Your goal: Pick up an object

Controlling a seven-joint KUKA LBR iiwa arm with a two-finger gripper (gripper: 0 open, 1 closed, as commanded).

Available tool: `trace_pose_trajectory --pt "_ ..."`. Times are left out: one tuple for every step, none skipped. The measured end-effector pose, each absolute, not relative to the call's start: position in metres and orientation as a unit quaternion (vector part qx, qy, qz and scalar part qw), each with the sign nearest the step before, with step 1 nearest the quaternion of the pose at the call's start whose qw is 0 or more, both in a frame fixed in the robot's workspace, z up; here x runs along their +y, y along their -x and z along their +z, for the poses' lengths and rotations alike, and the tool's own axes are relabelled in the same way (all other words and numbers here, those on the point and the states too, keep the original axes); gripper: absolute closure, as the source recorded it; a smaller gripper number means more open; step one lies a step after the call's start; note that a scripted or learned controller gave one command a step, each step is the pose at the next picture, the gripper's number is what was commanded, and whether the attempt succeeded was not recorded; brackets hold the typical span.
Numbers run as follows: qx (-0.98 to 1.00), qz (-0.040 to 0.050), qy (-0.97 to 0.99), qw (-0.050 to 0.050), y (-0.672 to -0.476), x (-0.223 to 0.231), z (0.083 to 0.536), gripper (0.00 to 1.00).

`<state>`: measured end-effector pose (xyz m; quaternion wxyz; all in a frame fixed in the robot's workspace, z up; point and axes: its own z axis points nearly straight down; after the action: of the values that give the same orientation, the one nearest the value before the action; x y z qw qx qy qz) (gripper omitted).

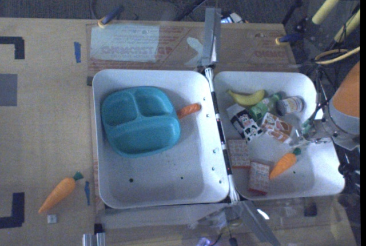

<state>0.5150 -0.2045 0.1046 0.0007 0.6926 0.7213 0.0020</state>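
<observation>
On the bare worktop [46, 142] at far left we see a toy carrot [57, 194] lying outside the bins. The left bin [166, 182] holds a teal divided plate [140, 120], and a second carrot [189, 110] pokes out from the plate's right edge, its inner end hidden by the rim. In the right bin [326, 176] lie a banana [247, 96], a small can [290, 105] on its side, several flat printed packets [257, 125] (their labels too blurred for us to read), and a third carrot [284, 164] near the front. The arm [350, 103] comes in at the right edge, largely cut off, its orange band uppermost. The tool [309, 131] sits low over the right bin's right side, a blurred metal tangle, and we cannot tell how it is set. The third carrot lies just left of and in front of the tool, apart from it; the can lies just behind.
</observation>
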Motion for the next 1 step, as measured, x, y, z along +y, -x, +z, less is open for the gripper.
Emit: trace_pose_trajectory --pt "0.598 0.0002 -0.801 0.001 -0.5355 -0.1779 0.2210 1.00"
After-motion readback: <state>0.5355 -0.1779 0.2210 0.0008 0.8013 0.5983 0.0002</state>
